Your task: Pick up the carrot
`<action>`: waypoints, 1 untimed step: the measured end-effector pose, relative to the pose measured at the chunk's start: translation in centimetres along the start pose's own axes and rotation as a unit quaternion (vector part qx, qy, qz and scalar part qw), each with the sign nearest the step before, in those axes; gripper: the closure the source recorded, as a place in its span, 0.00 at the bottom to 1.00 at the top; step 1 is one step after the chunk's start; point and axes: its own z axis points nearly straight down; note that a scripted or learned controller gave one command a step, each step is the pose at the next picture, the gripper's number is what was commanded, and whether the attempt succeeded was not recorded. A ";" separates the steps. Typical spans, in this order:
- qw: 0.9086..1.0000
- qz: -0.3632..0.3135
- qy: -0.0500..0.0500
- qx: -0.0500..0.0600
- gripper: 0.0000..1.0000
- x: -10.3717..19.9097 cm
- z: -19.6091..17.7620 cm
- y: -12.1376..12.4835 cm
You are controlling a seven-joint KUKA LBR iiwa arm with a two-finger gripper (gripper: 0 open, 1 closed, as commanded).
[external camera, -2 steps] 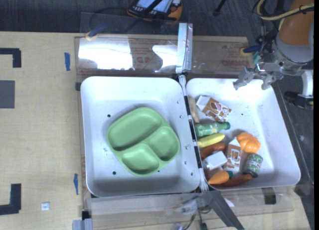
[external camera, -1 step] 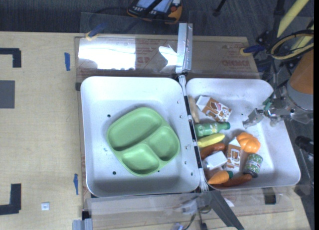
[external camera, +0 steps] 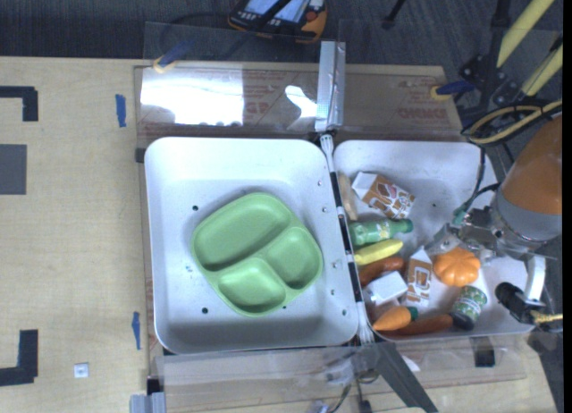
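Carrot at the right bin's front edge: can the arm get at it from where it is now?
Probably yes. The carrot lies on top with nothing over it, though a white box and a small green-capped bottle crowd its sides.

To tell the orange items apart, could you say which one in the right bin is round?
The pumpkin, squat and round, beside the gripper. The carrot, by the bin's near edge, is long and tapered.

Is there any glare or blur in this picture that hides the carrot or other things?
Camera view: strong glare on the clear panel behind the left bin; the carrot in the right bin is evenly lit, slightly soft; the arm at the edge looks blurred.
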 end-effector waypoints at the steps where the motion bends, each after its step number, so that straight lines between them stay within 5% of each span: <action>1: 1.000 0.002 -0.001 0.000 1.00 -0.1 -0.9 0.0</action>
